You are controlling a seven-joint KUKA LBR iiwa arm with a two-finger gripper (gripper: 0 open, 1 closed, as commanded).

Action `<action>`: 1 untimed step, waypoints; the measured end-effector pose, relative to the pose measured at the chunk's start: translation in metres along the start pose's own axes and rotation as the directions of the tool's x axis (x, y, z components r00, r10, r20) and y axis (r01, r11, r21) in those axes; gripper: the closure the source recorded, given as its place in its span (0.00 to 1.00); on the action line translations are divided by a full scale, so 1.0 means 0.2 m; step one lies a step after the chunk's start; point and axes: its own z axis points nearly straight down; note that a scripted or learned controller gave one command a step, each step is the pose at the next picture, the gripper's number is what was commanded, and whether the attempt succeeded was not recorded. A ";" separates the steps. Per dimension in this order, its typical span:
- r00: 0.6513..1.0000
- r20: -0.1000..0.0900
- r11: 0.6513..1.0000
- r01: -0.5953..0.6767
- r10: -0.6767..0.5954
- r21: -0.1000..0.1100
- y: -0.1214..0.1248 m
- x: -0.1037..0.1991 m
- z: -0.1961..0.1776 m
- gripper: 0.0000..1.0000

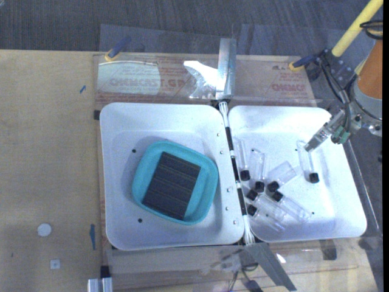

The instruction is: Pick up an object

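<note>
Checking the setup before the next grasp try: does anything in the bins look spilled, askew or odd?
Nothing looks damaged. The clear vials with black caps lie scattered on their sides in the right bin. In the left bin, the dark ridged block sits askew on the teal tray.

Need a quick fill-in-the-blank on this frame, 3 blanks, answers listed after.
1. The teal tray lies in the ____ bin of the camera view.
2. The dark ridged block rests ____ the teal tray.
3. The clear vials with black caps lie in the right bin, the bin over which the gripper hangs, and their caps are ____ in colour.

Missing words: left; on; black
</note>
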 end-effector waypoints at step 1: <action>0.998 0.001 0.998 0.058 -0.058 0.000 0.00 -0.10 -0.02 1.00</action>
